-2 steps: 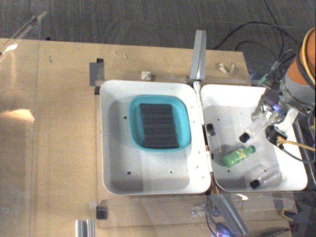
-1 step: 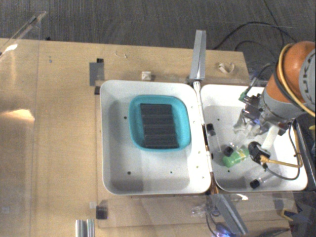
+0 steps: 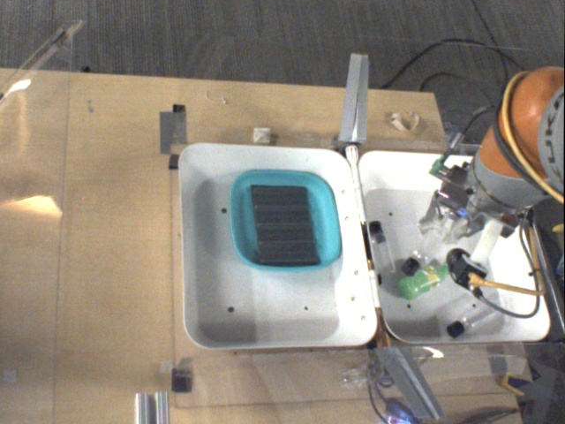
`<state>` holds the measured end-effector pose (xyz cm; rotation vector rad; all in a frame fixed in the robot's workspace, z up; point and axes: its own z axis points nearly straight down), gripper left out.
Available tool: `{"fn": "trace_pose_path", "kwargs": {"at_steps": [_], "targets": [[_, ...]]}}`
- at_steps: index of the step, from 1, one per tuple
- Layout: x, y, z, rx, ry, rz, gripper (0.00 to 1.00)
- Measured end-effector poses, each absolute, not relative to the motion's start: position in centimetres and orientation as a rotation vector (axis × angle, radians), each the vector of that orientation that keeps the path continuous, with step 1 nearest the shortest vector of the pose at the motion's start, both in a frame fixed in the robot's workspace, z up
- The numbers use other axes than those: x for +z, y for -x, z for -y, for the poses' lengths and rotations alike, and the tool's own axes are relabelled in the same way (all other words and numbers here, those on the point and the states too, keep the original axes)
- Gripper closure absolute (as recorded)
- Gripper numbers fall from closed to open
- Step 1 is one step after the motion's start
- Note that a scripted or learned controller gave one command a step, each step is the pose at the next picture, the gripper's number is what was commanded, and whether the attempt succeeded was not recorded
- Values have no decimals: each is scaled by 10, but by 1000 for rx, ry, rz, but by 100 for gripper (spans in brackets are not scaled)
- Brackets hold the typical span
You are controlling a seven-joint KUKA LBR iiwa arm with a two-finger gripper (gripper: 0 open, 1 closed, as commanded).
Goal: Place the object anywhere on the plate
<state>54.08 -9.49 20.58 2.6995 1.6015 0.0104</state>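
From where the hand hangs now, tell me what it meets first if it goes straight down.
Most likely the floor of the right bin, near the green object. The hand hangs above that bin, up and to the right of the green object. Depth is hard to judge from this slanted view, so it might graze that object instead.

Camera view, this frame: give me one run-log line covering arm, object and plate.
arm: over right bin | gripper: above bin floor | green object: lying in right bin, not held | teal plate: left bin, carries dark ridged insert | placement: not done
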Motion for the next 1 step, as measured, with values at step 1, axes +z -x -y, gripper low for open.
{"fn": "trace_pose_path", "kwargs": {"at_steps": [1], "targets": [[202,-517,36,3,-2608,-1750,100]]}}
